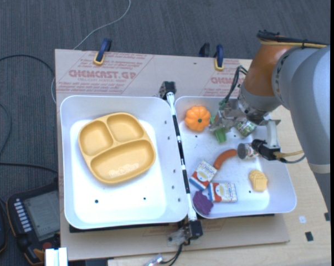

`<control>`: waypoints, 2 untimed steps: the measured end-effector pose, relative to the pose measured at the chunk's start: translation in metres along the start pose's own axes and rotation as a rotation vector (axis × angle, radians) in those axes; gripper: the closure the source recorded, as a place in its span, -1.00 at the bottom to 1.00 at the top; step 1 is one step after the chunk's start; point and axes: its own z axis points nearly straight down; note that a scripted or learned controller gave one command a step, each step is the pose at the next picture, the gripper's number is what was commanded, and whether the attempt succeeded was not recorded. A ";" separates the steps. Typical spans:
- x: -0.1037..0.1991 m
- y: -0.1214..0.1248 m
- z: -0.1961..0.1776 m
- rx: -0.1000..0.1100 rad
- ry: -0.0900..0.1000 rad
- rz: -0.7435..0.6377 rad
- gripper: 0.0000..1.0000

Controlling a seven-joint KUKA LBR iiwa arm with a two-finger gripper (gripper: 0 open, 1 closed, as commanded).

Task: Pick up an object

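Note:
The right bin (284, 195) holds several small toy foods. An orange pumpkin (198, 118) lies at its back left, with a small green piece (220, 134) just to its right. My gripper (231, 122) hangs low over the back of this bin, right above the green piece and beside the pumpkin. An orange sausage-shaped piece (224, 158) lies just in front of the gripper. A yellow corn piece (258, 180) sits at the front right. The wrist body hides how the jaws stand.
Two small printed cartons (205, 172) (225, 192) and a purple piece (203, 202) lie at the right bin's front left. The left bin (67, 165) holds a yellow divided plate (117, 147). Clamps (104, 46) hold the board's far edge.

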 end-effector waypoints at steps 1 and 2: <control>0.098 -0.041 -0.087 0.006 0.003 -0.001 1.00; 0.160 -0.101 -0.112 0.010 0.003 0.000 1.00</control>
